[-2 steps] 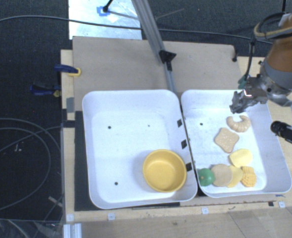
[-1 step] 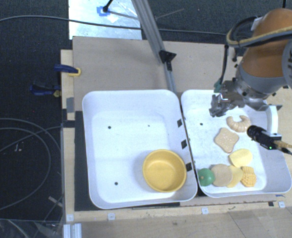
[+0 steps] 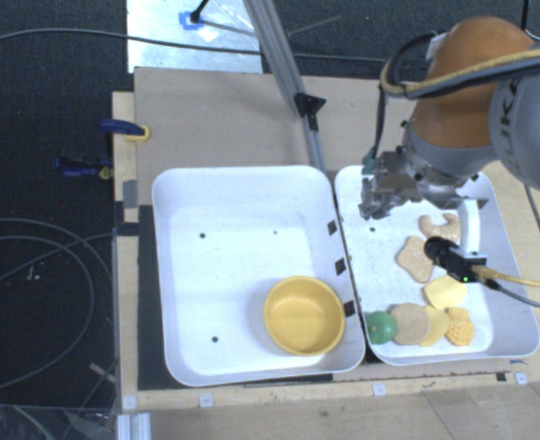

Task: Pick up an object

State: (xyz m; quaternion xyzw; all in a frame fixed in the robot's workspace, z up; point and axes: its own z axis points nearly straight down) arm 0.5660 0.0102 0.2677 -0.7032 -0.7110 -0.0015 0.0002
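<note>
- The arm (image 3: 471, 81) reached in from the right. The tool (image 3: 377, 202) hung low over the far left part of the right bin (image 3: 380, 278), close to that bin's left wall.
- Could not tell how far open the tool was, and no object could be made out in its hold.
- A tan biscuit-shaped piece (image 3: 414, 258) lay mid-bin, nearer the camera and to the right of the tool, apart from it.
- A second tan piece (image 3: 437, 225), of irregular outline, lay just beyond the first, near the wrist.
- A pale yellow wedge (image 3: 446, 292) lay just on the near side of the biscuit-shaped piece.
- Along the right bin's near wall ran a crowded row, left to right: green piece (image 3: 378, 325), tan round piece (image 3: 407, 322), cream piece (image 3: 432, 330), yellow knobbly piece (image 3: 459, 329). Neighbours touched or overlapped.
- The left bin (image 3: 233, 246) held a yellow bowl (image 3: 303, 314), upright, in its near right corner.
- Both bins sat side by side on the brown table (image 3: 214, 117).
</note>
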